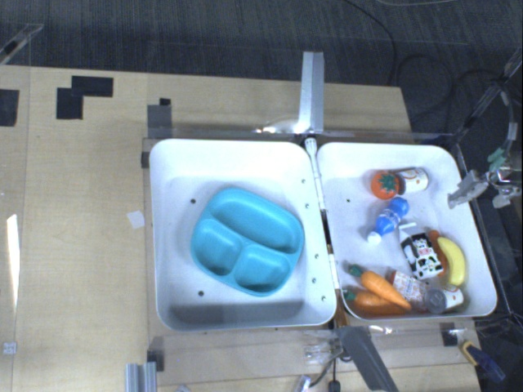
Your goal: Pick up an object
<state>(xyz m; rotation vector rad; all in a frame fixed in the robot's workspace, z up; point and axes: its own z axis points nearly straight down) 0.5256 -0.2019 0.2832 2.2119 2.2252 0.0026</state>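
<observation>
The right bin [441,158] holds several small items. A round orange toy [386,184] lies by a small white bottle [413,178] near the back. A blue and white bottle [387,221] lies in the middle. Toward the front are a black and white carton [421,254], a yellow banana [453,260], two orange carrots [381,284] and a grey round cap [435,300], packed close together.
A blue divided plate [245,242] lies in the left bin [172,219]. A metal post [312,88] stands behind the wall between the bins. A grey metal piece [468,190] and cables [500,162] sit at the right bin's right rim.
</observation>
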